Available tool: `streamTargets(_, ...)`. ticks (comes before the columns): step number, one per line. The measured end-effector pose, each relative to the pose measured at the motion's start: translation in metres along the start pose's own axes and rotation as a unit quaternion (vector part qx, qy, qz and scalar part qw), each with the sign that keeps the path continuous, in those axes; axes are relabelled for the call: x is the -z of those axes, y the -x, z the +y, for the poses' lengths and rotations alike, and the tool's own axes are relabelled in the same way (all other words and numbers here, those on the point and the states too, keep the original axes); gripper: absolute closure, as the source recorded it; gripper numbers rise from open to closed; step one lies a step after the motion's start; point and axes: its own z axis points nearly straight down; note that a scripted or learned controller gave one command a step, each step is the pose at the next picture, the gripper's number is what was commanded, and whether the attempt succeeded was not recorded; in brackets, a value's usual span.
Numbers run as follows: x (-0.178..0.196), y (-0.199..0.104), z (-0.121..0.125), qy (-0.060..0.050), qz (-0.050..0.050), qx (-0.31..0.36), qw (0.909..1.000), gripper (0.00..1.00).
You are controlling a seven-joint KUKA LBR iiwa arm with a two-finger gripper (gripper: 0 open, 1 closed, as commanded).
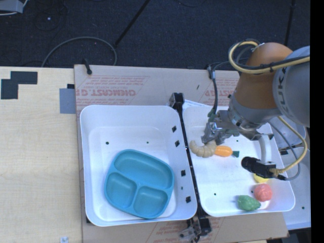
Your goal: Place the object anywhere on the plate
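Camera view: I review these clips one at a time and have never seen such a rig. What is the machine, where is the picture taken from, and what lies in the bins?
One fixed camera looks down at a slant on two white bins. The grey and orange shape at right is a robot arm; its gripper hangs over the right bin, just above a tan croissant-shaped toy and an orange carrot-like toy. Whether it holds anything is unclear. Nearer the front lie a pink toy and a green toy. The left bin holds a blue divided plate.

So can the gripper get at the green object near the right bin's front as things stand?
Probably yes: the green object lies uncovered in the right bin, touching only the pink object, while the gripper hovers near the croissant.
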Motion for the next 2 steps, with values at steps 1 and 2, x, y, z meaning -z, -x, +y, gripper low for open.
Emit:
streamTargets(1, -0.009, -0.050, 0.009, -0.001, 0.000, 0.000, 1.0000, 1.00)
streamTargets(2, 0.000, -0.107, 0.028, 0.000, 0.000, 0.000, 1.0000, 1.00)
